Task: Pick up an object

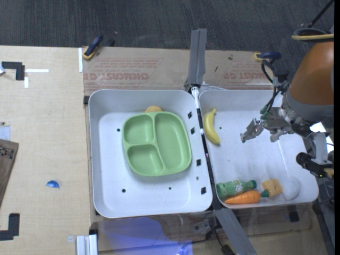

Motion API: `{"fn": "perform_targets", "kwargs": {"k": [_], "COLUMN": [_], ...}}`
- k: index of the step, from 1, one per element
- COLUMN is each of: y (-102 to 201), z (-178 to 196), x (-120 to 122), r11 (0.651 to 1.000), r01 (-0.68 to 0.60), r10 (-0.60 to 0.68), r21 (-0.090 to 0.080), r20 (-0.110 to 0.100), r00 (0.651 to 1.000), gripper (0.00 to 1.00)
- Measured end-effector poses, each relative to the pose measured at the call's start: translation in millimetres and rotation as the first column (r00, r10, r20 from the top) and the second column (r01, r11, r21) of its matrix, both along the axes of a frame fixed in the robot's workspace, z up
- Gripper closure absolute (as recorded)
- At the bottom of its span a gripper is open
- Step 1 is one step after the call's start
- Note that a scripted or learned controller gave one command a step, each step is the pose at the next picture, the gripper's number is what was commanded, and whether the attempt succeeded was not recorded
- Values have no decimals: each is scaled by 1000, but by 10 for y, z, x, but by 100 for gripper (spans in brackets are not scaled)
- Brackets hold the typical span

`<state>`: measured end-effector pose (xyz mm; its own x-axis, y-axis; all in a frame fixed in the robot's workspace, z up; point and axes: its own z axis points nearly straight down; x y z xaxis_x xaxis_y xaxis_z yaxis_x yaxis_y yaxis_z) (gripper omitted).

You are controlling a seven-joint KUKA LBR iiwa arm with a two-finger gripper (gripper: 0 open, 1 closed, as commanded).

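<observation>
Hovering empty with jaws apart, the gripper [261,132] hangs over one banana [211,126], one carrot [243,197], one green bottle [235,186].

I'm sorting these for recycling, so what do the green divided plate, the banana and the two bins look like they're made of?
The green plate looks like moulded plastic, matte, one even colour with smooth rounded dividers. The banana could be real or a plastic toy; its uniform yellow hints at a toy, but this view cannot settle it. The left bin and the right bin look like thin white plastic, slightly glossy, with rounded formed corners.
</observation>
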<state>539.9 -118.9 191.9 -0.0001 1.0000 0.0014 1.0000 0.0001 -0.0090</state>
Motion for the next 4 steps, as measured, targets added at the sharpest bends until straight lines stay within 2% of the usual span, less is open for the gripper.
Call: {"fn": "perform_targets", "kwargs": {"k": [1,2,3,4], "y": [201,151,139,138], "z": [-544,-1024,-958,-958], "x": [-629,-627,-626,-626], "r11": [998,981,982,982], "r01": [-64,-196,-191,-191], "r10": [64,196,191,191], "r21": [0,1,1,1], "r20": [3,5,2,2], "r00": [998,981,982,982], "gripper": [0,0,100,0]}}
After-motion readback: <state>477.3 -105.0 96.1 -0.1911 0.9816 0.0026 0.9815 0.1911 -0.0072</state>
